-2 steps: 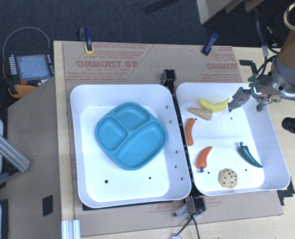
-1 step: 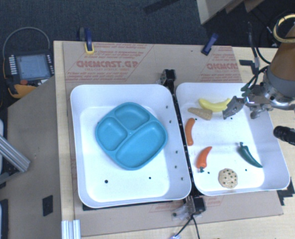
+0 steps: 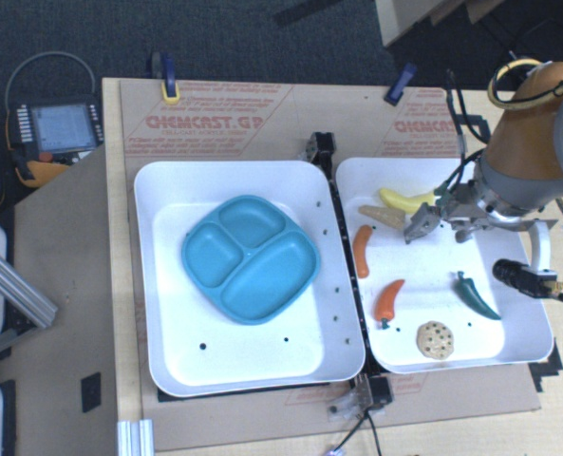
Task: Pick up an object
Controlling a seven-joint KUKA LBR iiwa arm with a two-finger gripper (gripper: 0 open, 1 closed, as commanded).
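Note:
My gripper [image 3: 441, 225] hangs over the upper middle of the right bin [image 3: 523, 348], its two grey fingers spread apart with nothing between them. A yellow banana [image 3: 402, 200] lies just to its left, above a tan stick-like piece [image 3: 381, 217]. Along the bin's left side rests an orange-red sausage shape [image 3: 361, 250]. Lower down are a red-orange pepper [image 3: 388, 300], a green chili pepper [image 3: 474, 294] and a round cookie [image 3: 436, 339].
The left bin [image 3: 167, 350] holds a blue divided plate [image 3: 251, 257]. A black cylindrical part [image 3: 520, 277] of the arm juts over the right bin's right side. A black clamp [image 3: 321, 146] sits between the bins at the back.

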